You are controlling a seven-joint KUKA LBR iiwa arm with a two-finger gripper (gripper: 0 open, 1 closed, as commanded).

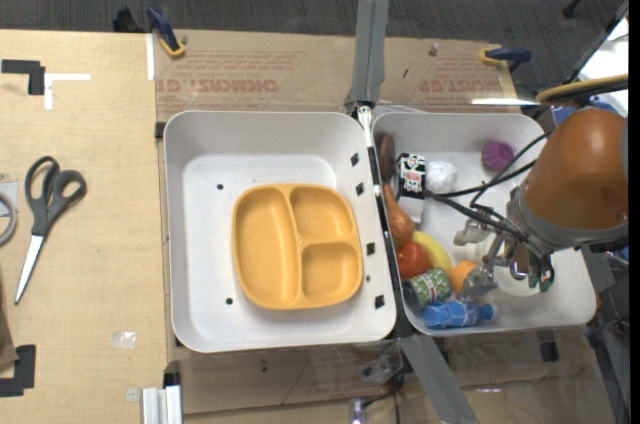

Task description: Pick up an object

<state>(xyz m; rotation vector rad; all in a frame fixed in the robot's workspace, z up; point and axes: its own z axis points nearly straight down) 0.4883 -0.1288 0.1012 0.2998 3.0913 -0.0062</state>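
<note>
Hand (487,274) of the grey arm hangs low in the right white plastic bin (570,312), just above a small orange ball (463,274) and a blue plastic bottle (455,315); whether it is open or closed I cannot tell. Nothing looks lifted yet. A green can (429,287), a red tomato (411,259) and a yellow banana (432,247) crowd close beside. The yellow divided plate (297,244) sits in the left bin (190,242).

Toys (432,284) crowd right bin's (560,317) left side.
</note>
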